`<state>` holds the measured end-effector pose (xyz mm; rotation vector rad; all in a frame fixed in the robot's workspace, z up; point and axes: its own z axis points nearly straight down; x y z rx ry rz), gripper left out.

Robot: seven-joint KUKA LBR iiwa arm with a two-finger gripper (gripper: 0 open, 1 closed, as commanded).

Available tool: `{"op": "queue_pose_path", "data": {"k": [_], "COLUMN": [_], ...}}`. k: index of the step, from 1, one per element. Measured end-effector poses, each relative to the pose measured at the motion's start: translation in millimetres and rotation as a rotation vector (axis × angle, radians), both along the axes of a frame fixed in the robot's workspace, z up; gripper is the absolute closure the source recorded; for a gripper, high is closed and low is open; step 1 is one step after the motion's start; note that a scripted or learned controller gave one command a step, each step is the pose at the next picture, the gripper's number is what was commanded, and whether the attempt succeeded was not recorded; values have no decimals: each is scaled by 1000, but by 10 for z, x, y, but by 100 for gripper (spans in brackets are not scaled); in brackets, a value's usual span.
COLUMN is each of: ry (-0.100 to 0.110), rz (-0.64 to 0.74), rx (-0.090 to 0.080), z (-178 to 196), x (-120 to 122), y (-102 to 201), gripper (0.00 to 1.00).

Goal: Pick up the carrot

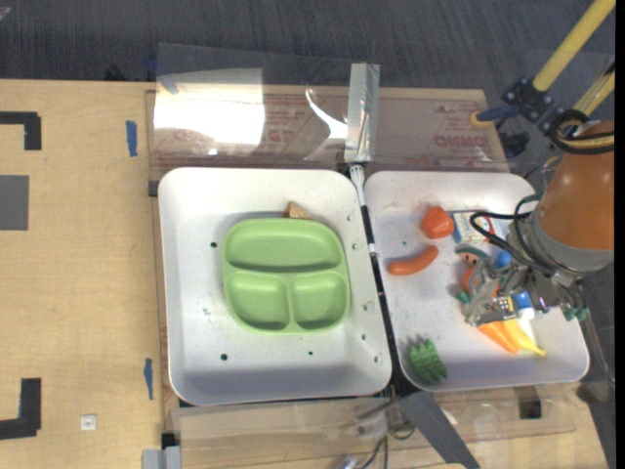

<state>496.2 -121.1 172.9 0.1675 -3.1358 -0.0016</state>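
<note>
Carrot (pixel 508 335) lies flat in your right bin (pixel 571 364) — long axis diagonal, tip toward lower right. Tool (pixel 491 296) just above-left — grip state unreadable.

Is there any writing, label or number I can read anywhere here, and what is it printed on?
None of it can be read for certain.
Red printing on the clear sheet behind the bins: blurred and washed out by glare, unreadable.
The carrot, the gripper, the green tray and the white bins: no text visible.
</note>
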Motion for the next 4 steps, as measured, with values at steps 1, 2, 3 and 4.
{"op": "queue_pose_path", "data": {"k": [1,2,3,4], "ry": [-15,-10,-2,0], "rz": [194,194,267,82], "rx": [-4,-2,2,2], "z": [1143,1117,345,-739], "x": [4,-5,-69,43], "y": [81,84,102,136], "gripper": [100,0,0,0]}}
